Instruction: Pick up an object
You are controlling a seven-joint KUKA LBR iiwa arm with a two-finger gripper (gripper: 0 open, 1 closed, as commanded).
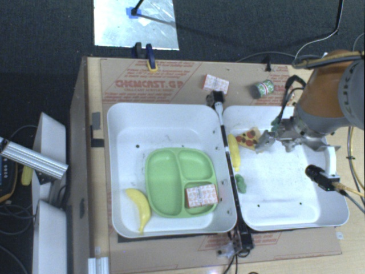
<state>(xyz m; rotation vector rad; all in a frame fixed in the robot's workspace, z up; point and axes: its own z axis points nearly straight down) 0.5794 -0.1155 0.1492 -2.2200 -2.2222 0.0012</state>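
Two shallow white bins sit side by side on a brown board printed with red lettering, of which "CHEMCAST" can be read along the far edge; the smaller print is too fine to read.

Right bin: the arm, grey with an orange band, reaches in from the right. Its gripper hangs low over the bin's far left part, just beside a pizza slice. The slice is a small flat wedge, yellow-orange with red spots, lying near the dividing wall. Whether the gripper touches the slice cannot be told, nor how far the pincer is parted or whether it has hold of anything. A yellow banana lies along the left wall of this bin, and a small green object lies just below it.

Left bin: a green divided plate holds a small box with a red-and-white pattern in its near right compartment; its print is unreadable. A second banana lies at the plate's near left edge.

Outside the bins, on the board's far side: a patterned box and a tipped green can, labels illegible.
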